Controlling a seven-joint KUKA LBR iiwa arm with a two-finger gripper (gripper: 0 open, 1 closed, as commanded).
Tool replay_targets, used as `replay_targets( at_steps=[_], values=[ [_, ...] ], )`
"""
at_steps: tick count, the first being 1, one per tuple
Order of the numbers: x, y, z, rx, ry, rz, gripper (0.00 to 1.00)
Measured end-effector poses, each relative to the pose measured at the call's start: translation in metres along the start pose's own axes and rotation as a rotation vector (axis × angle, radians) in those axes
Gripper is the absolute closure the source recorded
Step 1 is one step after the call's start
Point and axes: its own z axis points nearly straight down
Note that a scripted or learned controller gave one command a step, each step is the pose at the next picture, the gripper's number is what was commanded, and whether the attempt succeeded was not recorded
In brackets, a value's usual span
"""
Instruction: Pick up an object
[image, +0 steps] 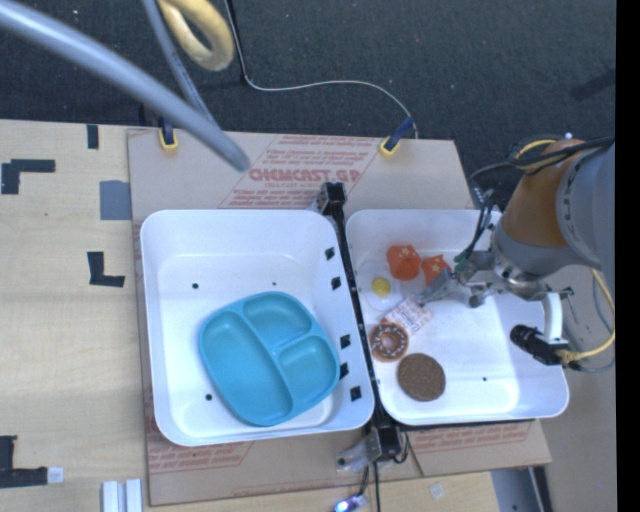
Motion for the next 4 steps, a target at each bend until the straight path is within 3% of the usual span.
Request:
replay_targets(
  at_steps=[1,3,4],
  values=[
    [0.001,0.002,-0.014,-0.005,0.000,-0.003,1.00],
    [-0.001,0.001,-0.130,-0.004,0.000,-0.003,1.00],
    [-0.001,0.002,-0.166,-0.003,0.000,-0.003,1.00]
  ],
)
